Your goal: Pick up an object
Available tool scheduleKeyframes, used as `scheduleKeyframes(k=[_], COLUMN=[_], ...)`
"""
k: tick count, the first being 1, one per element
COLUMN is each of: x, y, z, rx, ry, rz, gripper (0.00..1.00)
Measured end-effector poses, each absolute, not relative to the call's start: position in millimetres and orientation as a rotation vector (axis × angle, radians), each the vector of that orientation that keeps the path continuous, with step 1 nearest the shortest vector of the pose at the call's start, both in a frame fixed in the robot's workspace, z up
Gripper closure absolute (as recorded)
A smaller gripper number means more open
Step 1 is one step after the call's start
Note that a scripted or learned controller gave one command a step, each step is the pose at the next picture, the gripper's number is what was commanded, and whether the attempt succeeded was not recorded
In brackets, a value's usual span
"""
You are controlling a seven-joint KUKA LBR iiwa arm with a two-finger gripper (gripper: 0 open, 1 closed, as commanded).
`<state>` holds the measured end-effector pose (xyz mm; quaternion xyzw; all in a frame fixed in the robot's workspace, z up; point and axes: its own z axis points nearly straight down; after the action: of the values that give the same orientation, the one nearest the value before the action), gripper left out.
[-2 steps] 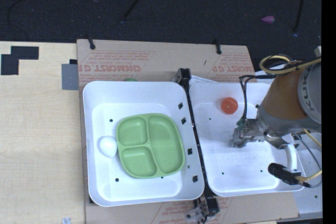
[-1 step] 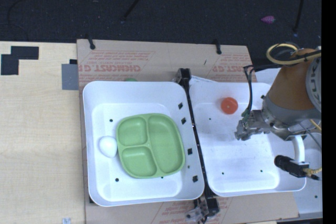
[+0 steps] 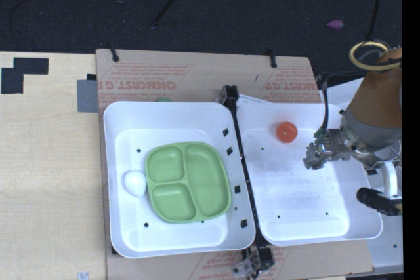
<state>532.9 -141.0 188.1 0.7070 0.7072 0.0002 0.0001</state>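
A small orange-red ball (image 3: 286, 132) lies in the right bin (image 3: 295, 226), near its far side. My gripper (image 3: 317, 158) hangs over the same bin toward its right side, a short way right of and nearer than the ball, not touching it. Nothing shows between its fingers. In the left bin (image 3: 125, 233) sits a green three-compartment plate (image 3: 188, 181), and a white egg-shaped object (image 3: 135, 183) lies just left of the plate.
The two bins meet along a black-clipped divider (image 3: 239, 167). Cardboard (image 3: 197, 79) lies under and behind the bins. The arm's orange and grey body (image 3: 377, 108) overhangs the right bin's right edge. A black handle-like part (image 3: 377, 200) juts over the right rim.
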Motion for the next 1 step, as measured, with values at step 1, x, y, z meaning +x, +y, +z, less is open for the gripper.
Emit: scheduleKeyframes(k=[1], x=[533.5], y=[-142.0], z=[225.1], rx=[2.22], ry=[2.221], rz=[0.001], gripper=[1.0])
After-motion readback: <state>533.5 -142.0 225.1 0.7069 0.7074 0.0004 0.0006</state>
